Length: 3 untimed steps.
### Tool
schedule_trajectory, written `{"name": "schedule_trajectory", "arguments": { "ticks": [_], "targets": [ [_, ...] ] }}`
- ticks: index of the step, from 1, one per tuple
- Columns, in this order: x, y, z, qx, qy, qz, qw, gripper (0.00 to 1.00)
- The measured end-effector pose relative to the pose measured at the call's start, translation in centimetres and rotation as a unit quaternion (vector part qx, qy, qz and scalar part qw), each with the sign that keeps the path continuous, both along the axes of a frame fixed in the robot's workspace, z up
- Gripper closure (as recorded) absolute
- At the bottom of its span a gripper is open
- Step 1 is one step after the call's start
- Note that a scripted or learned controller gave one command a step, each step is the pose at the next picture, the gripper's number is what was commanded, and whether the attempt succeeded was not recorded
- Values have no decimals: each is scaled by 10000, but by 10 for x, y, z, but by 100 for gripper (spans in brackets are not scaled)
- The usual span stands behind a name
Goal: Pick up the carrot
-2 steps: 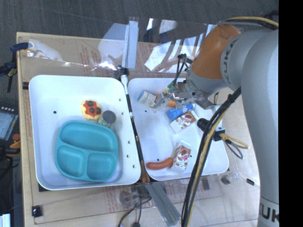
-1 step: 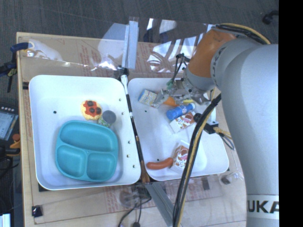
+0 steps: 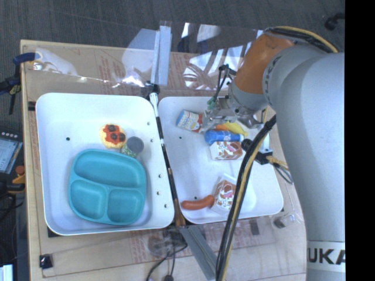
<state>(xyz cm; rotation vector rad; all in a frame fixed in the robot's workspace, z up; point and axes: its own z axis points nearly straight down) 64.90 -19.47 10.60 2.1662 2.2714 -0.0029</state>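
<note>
The carrot [image 3: 215,128], a small orange piece partly hidden, lay near the right bin's [image 3: 193,174] 12 o'clock rim, at 6 o'clock of the tool [image 3: 214,107]; whether the tool was apart or together I cannot tell. A blue packet [image 3: 222,137] crowded the carrot at 5 o'clock, and bare bin floor lay toward 7 o'clock.

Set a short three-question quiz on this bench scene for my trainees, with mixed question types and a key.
1. Multiple choice: the teal tray lies in A) the view's left bin, B) the view's right bin, C) on the bench between the bins.
2. True or false: the sausage lies in the same bin that the gripper is over.
3. Count: how many compartments does the teal tray have?

Key: 1 A. 2 True: the sausage is at the right bin's near edge, and the gripper is over that bin's far part. 3 Three.
</note>
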Motion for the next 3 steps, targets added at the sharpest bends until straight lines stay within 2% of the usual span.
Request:
{"name": "schedule_trajectory", "arguments": {
  "ticks": [1, 2, 3],
  "targets": [
    [0, 0, 0, 0, 0, 2, 10000, 0],
    [12, -13, -6, 12, -31, 26, 10000, 0],
    [10, -12, 1, 19, 39, 55, 10000, 100]
  ]
}}
